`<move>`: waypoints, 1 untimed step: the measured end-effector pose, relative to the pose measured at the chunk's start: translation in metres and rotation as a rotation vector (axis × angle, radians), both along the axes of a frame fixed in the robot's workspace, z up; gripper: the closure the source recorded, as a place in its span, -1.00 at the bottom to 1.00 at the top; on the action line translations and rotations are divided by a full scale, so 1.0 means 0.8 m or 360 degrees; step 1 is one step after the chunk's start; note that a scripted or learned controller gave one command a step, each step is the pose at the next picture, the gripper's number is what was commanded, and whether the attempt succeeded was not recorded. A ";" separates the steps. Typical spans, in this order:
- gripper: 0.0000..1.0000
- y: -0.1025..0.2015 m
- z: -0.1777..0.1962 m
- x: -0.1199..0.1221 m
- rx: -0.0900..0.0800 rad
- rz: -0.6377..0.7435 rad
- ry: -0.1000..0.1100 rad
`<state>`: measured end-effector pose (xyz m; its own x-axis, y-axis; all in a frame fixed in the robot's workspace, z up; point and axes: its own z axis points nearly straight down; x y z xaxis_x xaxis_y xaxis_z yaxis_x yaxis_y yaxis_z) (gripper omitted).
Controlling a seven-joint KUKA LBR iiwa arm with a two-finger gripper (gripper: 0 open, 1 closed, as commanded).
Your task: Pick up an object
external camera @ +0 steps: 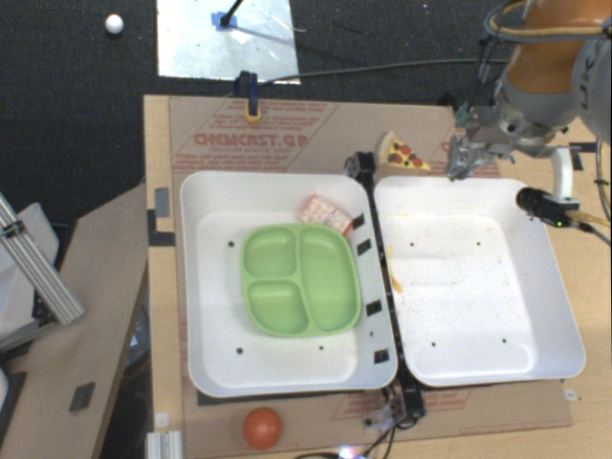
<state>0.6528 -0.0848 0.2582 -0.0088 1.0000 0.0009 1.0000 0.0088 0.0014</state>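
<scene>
While hanging over the back rim of the right-hand shallow white bin [564, 333], close to a yellow-and-red toy pizza slice [404, 154] lying on the cardboard-covered bench [287, 132] outside both bins: the grey-and-orange arm's two-finger gripper [466, 161], pointed downward, with nothing visibly pinched. Too small and dark here to tell whether jaws spread or pressed together.

Likely candidates for the pick, all well apart from the gripper except the slice: a pale green three-compartment plastic plate [301, 280] flat in the left-hand shallow white bin [191, 256], a small pink-and-white packet [325, 213] touching the plate's far edge, and an orange ball [261, 428] on the bench at the near side.

Risks from this pose, as judged: striking the bin rim on a straight descent; closing on nothing over the right-hand bin's floor, bare but for a few yellowish slivers [392, 268]. Further risks by target: plate probably too broad and flat for a clean pinch; packet crowded by plate edge and bin wall, so liable to be nudged rather than gripped; slice thin against the bench and easily skidded; ball apt to roll away at first touch.
</scene>
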 end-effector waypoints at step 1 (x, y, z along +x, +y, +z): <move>1.00 0.057 -0.017 -0.013 0.0000 -0.0001 0.0002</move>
<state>0.6428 -0.0391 0.2446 -0.0082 1.0000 0.0008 1.0000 0.0082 0.0002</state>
